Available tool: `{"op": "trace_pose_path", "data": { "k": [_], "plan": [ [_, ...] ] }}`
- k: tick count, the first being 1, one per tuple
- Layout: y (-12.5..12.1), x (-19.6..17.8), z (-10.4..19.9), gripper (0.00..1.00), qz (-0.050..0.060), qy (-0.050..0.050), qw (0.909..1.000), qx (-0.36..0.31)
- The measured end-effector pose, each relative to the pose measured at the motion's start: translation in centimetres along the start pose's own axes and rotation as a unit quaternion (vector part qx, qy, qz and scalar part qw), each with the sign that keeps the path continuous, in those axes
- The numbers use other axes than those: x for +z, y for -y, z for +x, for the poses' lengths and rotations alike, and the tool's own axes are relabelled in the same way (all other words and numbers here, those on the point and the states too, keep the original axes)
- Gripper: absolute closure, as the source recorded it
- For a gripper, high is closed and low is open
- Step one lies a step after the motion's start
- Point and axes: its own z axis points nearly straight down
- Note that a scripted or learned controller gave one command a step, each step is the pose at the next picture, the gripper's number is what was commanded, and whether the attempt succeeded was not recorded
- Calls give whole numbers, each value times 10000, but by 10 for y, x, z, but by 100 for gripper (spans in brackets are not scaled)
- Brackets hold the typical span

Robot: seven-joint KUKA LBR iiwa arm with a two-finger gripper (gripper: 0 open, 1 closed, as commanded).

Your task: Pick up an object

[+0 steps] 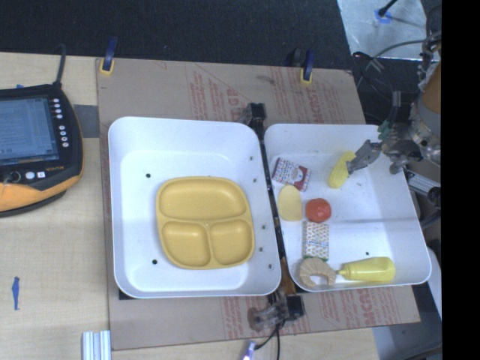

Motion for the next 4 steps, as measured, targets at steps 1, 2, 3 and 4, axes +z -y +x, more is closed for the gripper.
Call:
{"op": "trace_pose_path", "data": {
  "k": [1,2,3,4],
  "plan": [
    [-75,100,-2,0,11,2,10000,-11],
    [-80,130,-22,0,-2,-1,10000,8],
    [-81,119,-22,100,0,-1,10000,-9],
    [-81,85,44,100,-2,-4,10000,-5]
  ]
}}
